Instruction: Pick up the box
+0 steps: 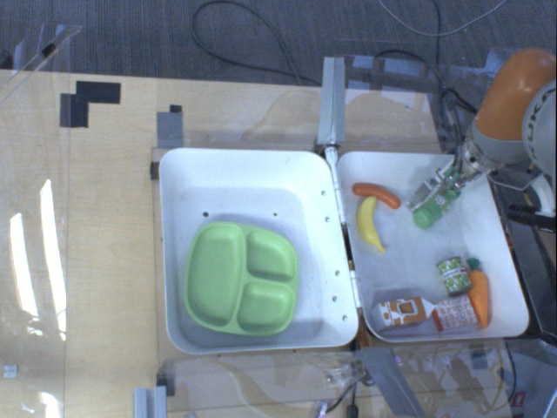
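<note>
Camera view puts the gripper (pixel 432 200) low in the right bin (pixel 509 233), up around one o'clock of that bin's floor, and its jaws look clamped on a small green thing (pixel 426 216), a bottle or cup by the look of it, that pokes out below them. That is not the box! From the jaws outward: at nine o'clock, close by, lies a red sausage (pixel 377 195), and just under it a yellow banana (pixel 371 225). Down at six o'clock, well apart, sits a green can (pixel 452 275) with an orange carrot (pixel 479 296) touching its right side. The box (pixel 403 313), brown and white like a small carton, lies flat along the bin's near wall at about seven o'clock from the gripper, with a red and white packet (pixel 456 315) just beside it at its right. Across the divider, the left bin (pixel 174 233) carries a green divided plate (pixel 242 279). My read: the pick is not begun on the right target. Next move calls for letting go the green thing, then travelling down toward the near wall and coming square over the carton.
</note>
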Controlling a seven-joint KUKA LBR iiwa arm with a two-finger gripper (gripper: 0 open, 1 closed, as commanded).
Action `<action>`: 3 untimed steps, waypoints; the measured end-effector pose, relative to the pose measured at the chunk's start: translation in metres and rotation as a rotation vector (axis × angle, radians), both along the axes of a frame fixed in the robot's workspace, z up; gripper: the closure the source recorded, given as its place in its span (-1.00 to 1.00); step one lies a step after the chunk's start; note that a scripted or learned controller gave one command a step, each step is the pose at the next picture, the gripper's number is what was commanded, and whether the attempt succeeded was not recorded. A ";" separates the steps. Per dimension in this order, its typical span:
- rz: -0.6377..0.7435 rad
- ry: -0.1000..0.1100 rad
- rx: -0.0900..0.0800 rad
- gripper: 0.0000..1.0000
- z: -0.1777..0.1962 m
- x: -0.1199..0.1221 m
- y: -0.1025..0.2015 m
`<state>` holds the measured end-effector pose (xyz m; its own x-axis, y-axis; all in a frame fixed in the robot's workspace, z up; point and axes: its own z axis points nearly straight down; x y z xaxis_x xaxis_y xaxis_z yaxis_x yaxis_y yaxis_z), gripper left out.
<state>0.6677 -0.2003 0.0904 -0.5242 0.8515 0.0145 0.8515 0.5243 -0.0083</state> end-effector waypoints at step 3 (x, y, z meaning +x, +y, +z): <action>-0.096 -0.015 -0.008 1.00 0.145 -0.082 0.079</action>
